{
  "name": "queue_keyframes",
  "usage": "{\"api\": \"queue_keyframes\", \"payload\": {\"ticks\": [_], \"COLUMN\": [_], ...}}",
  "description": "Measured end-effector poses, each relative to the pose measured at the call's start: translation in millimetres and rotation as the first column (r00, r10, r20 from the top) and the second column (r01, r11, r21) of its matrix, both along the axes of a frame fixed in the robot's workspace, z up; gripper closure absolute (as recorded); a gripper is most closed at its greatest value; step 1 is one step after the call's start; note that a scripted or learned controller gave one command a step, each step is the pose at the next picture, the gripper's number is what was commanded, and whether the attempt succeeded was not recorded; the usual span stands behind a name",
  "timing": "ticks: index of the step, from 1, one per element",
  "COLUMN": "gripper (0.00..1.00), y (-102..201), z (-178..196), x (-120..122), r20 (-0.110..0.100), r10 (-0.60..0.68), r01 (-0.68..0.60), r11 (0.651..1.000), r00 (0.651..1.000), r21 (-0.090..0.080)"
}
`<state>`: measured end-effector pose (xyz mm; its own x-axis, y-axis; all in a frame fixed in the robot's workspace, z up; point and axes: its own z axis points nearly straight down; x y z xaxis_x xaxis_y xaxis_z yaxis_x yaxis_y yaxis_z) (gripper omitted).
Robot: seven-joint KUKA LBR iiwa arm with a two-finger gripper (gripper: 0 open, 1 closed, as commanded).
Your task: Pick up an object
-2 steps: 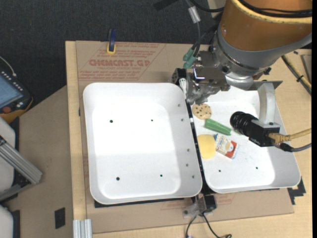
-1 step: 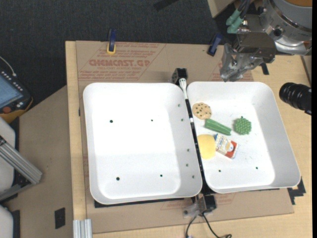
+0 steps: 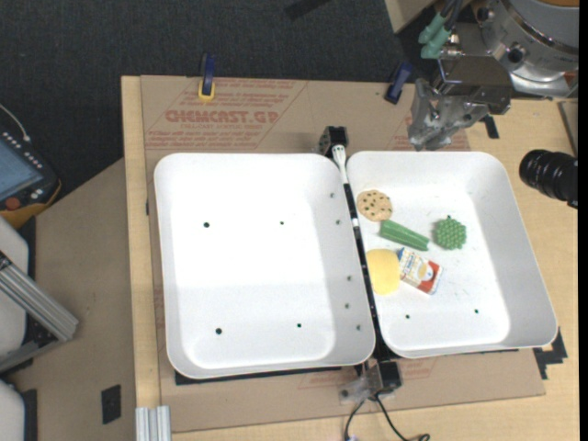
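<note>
Hand (image 3: pixel 439 127) over right bin's (image 3: pixel 496 324) far rim, grip state can't tell.
Cookie (image 3: pixel 374 205), green stick (image 3: pixel 403 235), yellow disc (image 3: pixel 383 271) clustered inside.

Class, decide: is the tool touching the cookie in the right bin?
Apart. The camera view shows the tool above the right bin's far rim, with bare white floor before the cookie.

Two white bins are seen side by side on the surface (image 3: pixel 138 246). In the right bin (image 3: pixel 514 246) a cookie (image 3: pixel 374 205), a green stick (image 3: pixel 403 235), a green studded ball (image 3: pixel 449 233), a yellow round piece (image 3: pixel 382 271) and a small carton (image 3: pixel 421 272) are clustered. The hand (image 3: pixel 439 125) is held above the right bin's far rim.
</note>
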<state>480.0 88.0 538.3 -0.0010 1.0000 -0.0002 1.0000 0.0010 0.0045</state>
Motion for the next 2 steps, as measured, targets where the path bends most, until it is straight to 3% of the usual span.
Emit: {"api": "queue_keyframes", "payload": {"ticks": [2], "gripper": [1.00], "y": [1], "z": [21], "x": [1], "r20": [0.006], "r10": [0.001], "r01": [-0.001], "r11": [1.000], "r00": [1.000], "r21": [0.000]}}
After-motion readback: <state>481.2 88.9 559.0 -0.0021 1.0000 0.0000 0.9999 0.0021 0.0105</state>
